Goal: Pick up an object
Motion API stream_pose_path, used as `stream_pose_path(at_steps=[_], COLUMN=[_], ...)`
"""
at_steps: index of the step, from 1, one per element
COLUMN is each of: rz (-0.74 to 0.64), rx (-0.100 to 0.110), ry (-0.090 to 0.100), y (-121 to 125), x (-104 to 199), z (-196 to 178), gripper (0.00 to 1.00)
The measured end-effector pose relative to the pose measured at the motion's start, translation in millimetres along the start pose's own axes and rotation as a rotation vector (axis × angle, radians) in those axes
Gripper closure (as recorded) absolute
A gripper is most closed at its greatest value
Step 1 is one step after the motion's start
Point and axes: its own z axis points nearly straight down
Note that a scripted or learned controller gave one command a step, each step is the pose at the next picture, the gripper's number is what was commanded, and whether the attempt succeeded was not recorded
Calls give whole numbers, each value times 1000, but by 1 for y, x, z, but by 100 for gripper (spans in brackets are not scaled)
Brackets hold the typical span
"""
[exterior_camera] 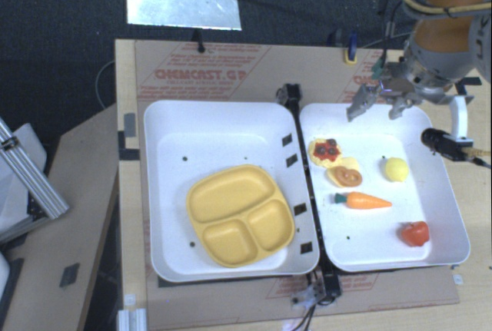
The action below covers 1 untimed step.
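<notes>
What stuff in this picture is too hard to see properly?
- Arm: cut off by the top and right edges of the camera view.
- Flat toy with red and dark spots: too small to name.
- Round orange toy: too small to name.
- Cables below the bins: blurred and tangled.

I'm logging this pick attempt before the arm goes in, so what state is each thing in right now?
claw: open, holding nothing, above the right bin's far edge
yellow tray: upright in the left bin
carrot: lying flat in the right bin
lemon: resting in the right bin
tomato: resting near the right bin's front corner
</notes>
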Motion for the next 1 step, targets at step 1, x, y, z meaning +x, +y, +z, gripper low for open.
stream_pose_path(at_steps=[1], rz=[-2], rx=[-11], ry=[-1], y=[2], x=[0], z=[-6], gripper=[0])
